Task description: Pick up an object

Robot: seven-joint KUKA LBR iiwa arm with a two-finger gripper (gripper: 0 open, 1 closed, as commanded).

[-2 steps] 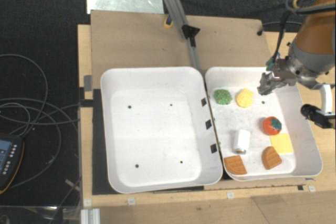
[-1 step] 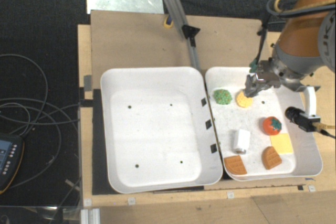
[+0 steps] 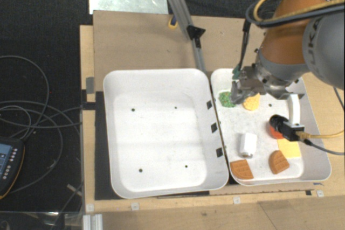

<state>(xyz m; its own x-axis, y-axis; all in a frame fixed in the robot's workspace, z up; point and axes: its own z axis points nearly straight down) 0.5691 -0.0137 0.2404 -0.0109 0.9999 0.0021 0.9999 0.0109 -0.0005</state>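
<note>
Bench (image 3: 140, 40): two white bins side by side, the left bin (image 3: 156, 132) touching the right bin (image 3: 233, 127) along their shared edge.

Arm (image 3: 310, 46): it enters from the right of the view, with the orange band (image 3: 291, 13) above the wrist, and hangs over the far end of the right bin. The jaws sit low at the far-left corner of that bin. Whether they are released or clenched cannot be told, as the wrist covers them from above. Nothing can be seen held between them.

Task things, all in the right bin:
- Green piece (image 3: 226, 99), at the far-left corner against the bin wall, just beside the jaws on their left.
- Yellow lump (image 3: 252, 103), just right of the green piece and partly under the wrist.
- White block (image 3: 248, 143), mid-bin and apart from the others.
- Brown piece (image 3: 242, 169), at the near-left corner, close to the near wall.
- Second brown piece (image 3: 278, 162), near the near wall and right of the first.
- Yellow tile (image 3: 291, 148), lying flat and touching or just beside the second brown piece at its far-right side.
- Red piece (image 3: 276, 130), just beyond the tile and partly covered, so its shape cannot be told.

Surroundings: a grey pole (image 3: 180, 2) slants across the far part of the bench and ends near the far edge of the bins. Loose cables (image 3: 32, 107) lie on the dark floor to the left of the bench.
</note>
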